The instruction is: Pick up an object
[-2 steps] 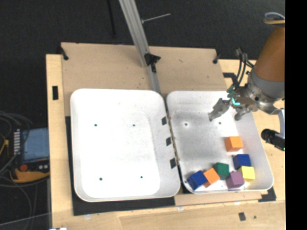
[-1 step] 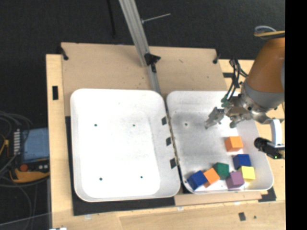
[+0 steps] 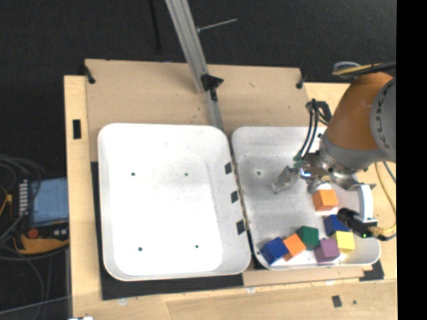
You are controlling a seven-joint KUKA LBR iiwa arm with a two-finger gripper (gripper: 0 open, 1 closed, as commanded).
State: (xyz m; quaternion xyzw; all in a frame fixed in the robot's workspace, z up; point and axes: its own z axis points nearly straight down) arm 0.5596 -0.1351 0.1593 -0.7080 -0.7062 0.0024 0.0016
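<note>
My gripper (image 3: pixel 285 179) hangs over the middle of the right bin (image 3: pixel 267 145), above bare bin floor. An orange cube (image 3: pixel 325 199) lies just to its right, close under the wrist. Along the bin's front edge sit a blue block (image 3: pixel 273 250), an orange block (image 3: pixel 294 245), a green block (image 3: pixel 309 235), a purple block (image 3: pixel 327 250) and a yellow block (image 3: pixel 345 240). Another blue block (image 3: pixel 333 224) lies behind the yellow one. Nothing shows in the gripper.
The left bin (image 3: pixel 167 199) lies beside the right one, with black clips along the shared rim. A slanted metal rail (image 3: pixel 190 39) rises behind the bins. The orange-banded arm (image 3: pixel 357 122) covers the right bin's far right side.
</note>
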